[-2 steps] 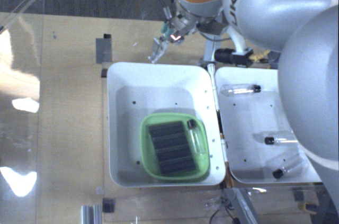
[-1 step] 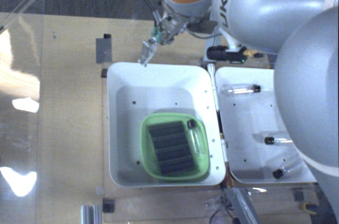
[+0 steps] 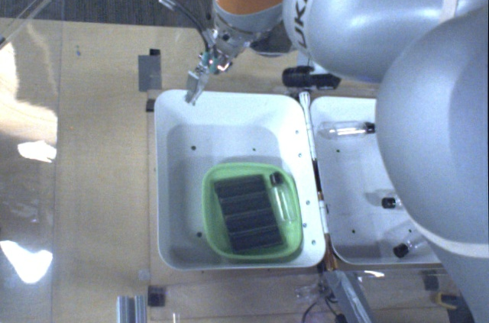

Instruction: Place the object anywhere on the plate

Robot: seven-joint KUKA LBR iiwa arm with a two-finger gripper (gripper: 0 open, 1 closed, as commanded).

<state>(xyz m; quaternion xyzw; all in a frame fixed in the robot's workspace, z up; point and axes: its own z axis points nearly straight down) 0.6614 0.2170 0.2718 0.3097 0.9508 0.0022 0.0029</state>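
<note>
A green plate (image 3: pixel 288 207) lies in the front half of the left bin (image 3: pixel 174 161). On it rests a dark ribbed rectangular object (image 3: pixel 246 213), with a small dark piece (image 3: pixel 276 179) at the plate's back right. My gripper (image 3: pixel 195 90) hangs over the back left rim of the left bin, well behind and to the left of the plate. Nothing shows at its tip.
The right bin (image 3: pixel 344 237) holds a clear tube-like item (image 3: pixel 345 130) near its back and two small dark-tipped items (image 3: pixel 390 201) (image 3: pixel 403 249) toward the front. The grey arm covers most of the right bin. A small grey block (image 3: pixel 149 72) sits on the bench behind the left bin.
</note>
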